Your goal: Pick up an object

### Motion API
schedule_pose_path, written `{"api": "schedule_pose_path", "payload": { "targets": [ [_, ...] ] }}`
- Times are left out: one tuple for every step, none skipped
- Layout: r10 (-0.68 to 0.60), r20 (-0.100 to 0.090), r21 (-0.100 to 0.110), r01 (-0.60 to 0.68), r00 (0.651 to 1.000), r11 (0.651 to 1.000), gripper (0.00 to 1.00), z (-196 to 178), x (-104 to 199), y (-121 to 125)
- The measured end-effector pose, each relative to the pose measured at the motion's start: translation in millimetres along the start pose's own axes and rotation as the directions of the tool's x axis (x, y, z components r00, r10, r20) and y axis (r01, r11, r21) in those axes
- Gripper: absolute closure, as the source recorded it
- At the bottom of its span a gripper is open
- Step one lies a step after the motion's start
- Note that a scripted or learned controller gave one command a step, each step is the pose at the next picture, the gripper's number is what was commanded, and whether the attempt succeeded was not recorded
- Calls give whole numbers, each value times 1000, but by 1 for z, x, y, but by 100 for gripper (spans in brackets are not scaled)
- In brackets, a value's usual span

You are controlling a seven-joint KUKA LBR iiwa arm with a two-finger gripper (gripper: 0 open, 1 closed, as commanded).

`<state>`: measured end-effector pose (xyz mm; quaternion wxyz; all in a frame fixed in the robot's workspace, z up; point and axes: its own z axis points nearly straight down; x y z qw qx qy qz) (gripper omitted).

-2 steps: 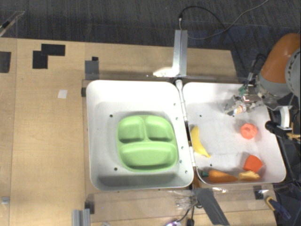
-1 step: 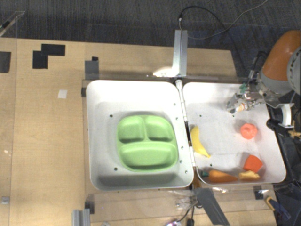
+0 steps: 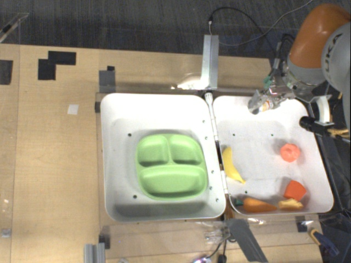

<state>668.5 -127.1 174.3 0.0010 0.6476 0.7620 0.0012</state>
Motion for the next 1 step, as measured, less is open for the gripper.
{"api": "schedule_pose_path", "payload": {
  "targets": [
    [-75,0,2,75,997,997,100,-46,84,-78]
  ]
}}
